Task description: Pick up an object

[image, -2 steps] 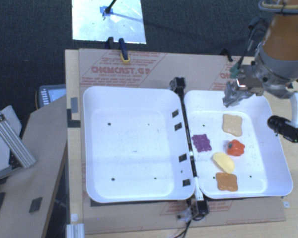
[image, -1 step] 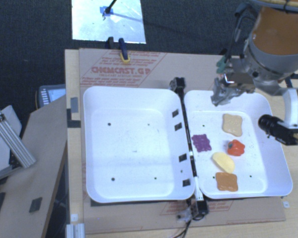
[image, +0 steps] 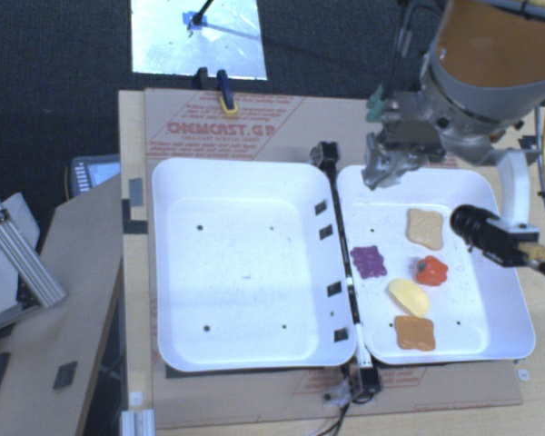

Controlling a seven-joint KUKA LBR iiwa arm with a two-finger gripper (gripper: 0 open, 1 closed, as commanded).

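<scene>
The arm reached in from 3 o'clock, and its end effector (image: 381,173) hung over the far corner of the right bin (image: 504,330), up near 12 o'clock of that bin. I could not tell how the end effector was set, because it looked dark and blurry from above. Nothing could be seen in it. The things to pick all lay in the right bin, toward 5 o'clock from the end effector. There was a tan toast (image: 425,229) near the middle, a purple piece (image: 370,262) at 9 o'clock close to the wall between the bins, a red piece (image: 431,270) just below the toast, a yellow piece (image: 408,296) under that, and an orange piece (image: 415,332) down at 6 o'clock. The yellow and orange ones sat very close, maybe touching. The left bin (image: 241,266) sat beside it at 9 o'clock. I think the job was at its first step: getting over a thing before grabbing. Next the arm would need to slide toward 5 o'clock, stop right above one piece, and go down on it. The purple piece or the toast looked easiest, since each sat apart from the others. The cardboard (image: 222,125) under the bins on the tabletop had red letters that looked like "CHEMCAST GP". The smaller print near it was too tiny to read.
</scene>
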